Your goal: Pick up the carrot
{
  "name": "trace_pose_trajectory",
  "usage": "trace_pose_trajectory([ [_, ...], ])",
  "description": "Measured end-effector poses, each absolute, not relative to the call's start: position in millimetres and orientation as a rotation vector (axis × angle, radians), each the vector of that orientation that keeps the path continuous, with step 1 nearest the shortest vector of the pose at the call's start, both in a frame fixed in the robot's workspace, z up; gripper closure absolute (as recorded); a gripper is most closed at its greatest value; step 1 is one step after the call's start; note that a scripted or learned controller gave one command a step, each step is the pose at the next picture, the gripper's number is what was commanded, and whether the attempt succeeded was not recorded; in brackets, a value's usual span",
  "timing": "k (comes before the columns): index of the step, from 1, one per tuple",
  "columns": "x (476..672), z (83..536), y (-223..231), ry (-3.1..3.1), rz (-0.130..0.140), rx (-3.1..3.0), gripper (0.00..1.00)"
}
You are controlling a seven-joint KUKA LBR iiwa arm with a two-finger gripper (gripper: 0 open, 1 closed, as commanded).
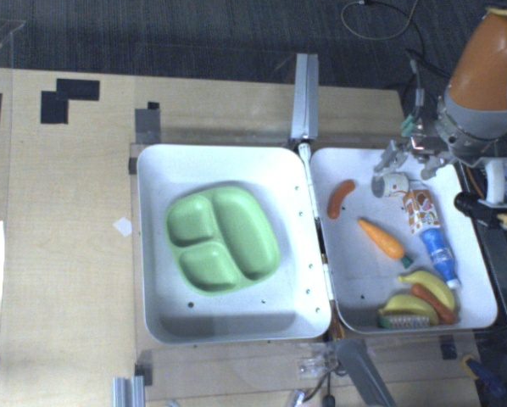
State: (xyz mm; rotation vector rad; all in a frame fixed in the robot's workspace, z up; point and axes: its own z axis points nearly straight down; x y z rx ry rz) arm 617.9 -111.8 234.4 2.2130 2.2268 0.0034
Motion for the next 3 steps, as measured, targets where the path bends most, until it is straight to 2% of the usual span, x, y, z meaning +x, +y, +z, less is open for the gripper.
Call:
trace_pose_trajectory([
  [1,565.6,89.4,-120.3,2.389,0.011,2.024,0.0],
  [2,568.3,101.5,-118.7,2.387,0.02,2.019,1.0],
  [3,577.4,186.1,-70.1,2.365,0.007,2.059,1.0],
])
